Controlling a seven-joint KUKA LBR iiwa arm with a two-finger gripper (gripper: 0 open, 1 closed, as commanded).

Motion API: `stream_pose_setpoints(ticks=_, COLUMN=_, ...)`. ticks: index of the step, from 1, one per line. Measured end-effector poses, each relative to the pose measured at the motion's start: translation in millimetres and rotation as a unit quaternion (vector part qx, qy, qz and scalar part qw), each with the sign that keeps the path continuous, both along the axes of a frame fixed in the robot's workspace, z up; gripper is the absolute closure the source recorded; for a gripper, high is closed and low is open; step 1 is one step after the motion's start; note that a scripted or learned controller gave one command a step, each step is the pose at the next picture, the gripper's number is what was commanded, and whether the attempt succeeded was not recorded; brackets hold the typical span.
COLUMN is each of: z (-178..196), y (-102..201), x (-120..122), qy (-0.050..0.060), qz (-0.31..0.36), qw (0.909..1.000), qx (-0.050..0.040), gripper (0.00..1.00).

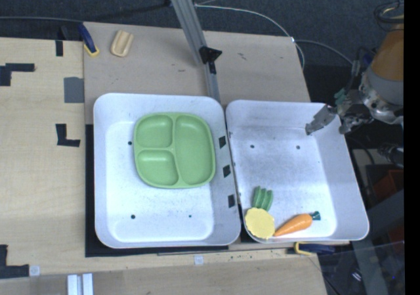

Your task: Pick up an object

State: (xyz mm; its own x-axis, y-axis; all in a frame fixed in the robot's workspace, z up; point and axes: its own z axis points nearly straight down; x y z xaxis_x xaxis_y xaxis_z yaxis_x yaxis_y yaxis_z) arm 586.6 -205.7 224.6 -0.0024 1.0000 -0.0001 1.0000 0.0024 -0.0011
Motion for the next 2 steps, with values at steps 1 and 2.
stream_pose_setpoints(ticks=1, z=0.0, y=0.0, x=0.0, qy=0.000, qz=0.000, qw=1.0000, qx=-0.0001, gripper=0.00)
stream_pose_setpoints(ticks=2, z=-45.0, y=-1.4, x=-5.8, qy=0.002, qz=-0.001, qw=1.0000, qx=-0.0001, gripper=0.00)
